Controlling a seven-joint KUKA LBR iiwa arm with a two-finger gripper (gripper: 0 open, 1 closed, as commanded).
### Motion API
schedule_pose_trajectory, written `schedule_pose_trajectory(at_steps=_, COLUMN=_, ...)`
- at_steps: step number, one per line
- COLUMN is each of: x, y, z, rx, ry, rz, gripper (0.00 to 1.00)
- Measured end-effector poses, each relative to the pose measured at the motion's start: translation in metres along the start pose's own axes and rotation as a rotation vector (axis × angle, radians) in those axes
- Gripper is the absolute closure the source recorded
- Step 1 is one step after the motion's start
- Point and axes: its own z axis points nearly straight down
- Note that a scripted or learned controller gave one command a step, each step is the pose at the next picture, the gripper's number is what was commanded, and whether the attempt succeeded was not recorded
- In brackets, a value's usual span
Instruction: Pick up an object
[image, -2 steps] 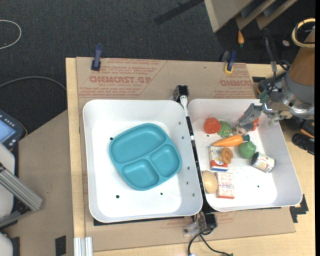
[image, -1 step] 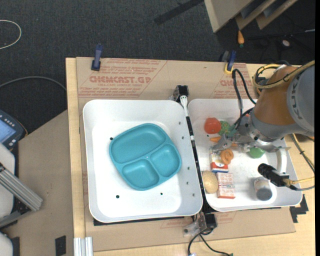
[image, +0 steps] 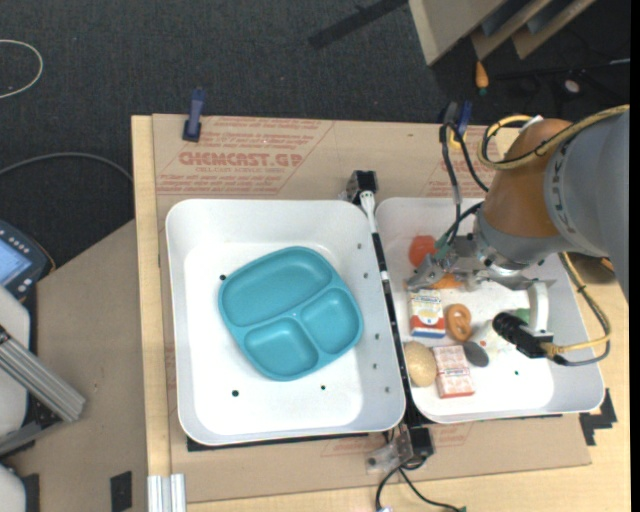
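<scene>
Hanging low over the back half of the right bin (image: 562, 385), the tool (image: 447, 270) sits at the end of the arm (image: 560, 190), which reaches in from the right and bends down steeply. That posture suits a top-down grab at the clutter below. Whether the tool is released or clenched cannot be told from this angle, and nothing can be seen grasped in it.

No single object is named by the task, so any of the small things in this bin would serve. The small carton (image: 427, 313) lies just in front of the tool and looks the likeliest target. An orange-red piece (image: 423, 246) sits just beside the tool, toward the divider. A brown ring (image: 458, 320) touches or nearly touches the carton's right side. Nearer the front rim lie a tan lump (image: 420, 365), a red box (image: 453, 373) just beside it, and a dark pebble (image: 476, 352).

This crowding is the main obstacle, since closing on the carton could well catch the ring too. The left bin (image: 200, 385) on the worktop (image: 260, 160) holds a teal divided plate (image: 290, 312), well apart from the tool.
</scene>
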Motion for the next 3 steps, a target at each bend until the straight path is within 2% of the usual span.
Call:
schedule_pose_trajectory(at_steps=1, x=0.001, y=0.002, z=-0.013, rx=-0.007, ry=0.004, rz=0.002, gripper=1.00)
schedule_pose_trajectory(at_steps=2, x=0.001, y=0.001, z=-0.011, rx=-0.004, ry=0.005, rz=0.003, gripper=0.00)
schedule_pose_trajectory(at_steps=3, x=0.001, y=-0.079, z=-0.001, rx=-0.002, ry=0.000, rz=0.004, gripper=0.00)
